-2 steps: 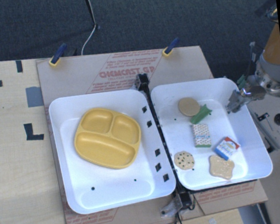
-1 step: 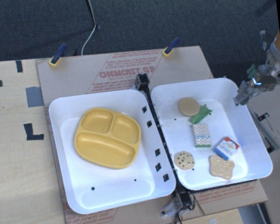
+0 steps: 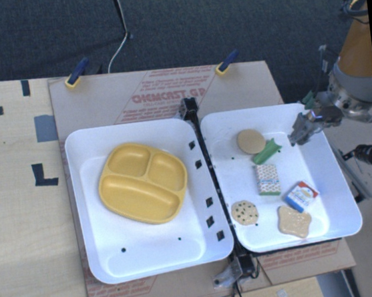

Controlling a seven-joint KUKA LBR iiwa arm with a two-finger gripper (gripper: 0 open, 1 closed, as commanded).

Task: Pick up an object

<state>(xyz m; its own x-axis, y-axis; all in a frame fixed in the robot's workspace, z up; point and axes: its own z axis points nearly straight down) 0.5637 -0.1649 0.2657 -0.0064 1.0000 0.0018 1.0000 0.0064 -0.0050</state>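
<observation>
The right bin (image 3: pixel 322 161) holds several small items: a round tan cookie-like disc (image 3: pixel 250 141), a green piece (image 3: pixel 267 151), a patterned white packet (image 3: pixel 268 179), a blue and red carton (image 3: pixel 301 196), a chocolate-chip cookie (image 3: pixel 245 212) and a tan toast-shaped piece (image 3: pixel 294 222). My gripper (image 3: pixel 303 130) hangs at the right bin's far right edge, above the rim and to the right of the green piece. Nothing shows between its dark fingers.
The left bin (image 3: pixel 83 190) carries a yellow divided plate (image 3: pixel 143 182). A black divider (image 3: pixel 206 175) runs between the bins. Clamps (image 3: pixel 77 72) hold the cardboard base at the back. The arm's orange band (image 3: pixel 360 42) stands at the right.
</observation>
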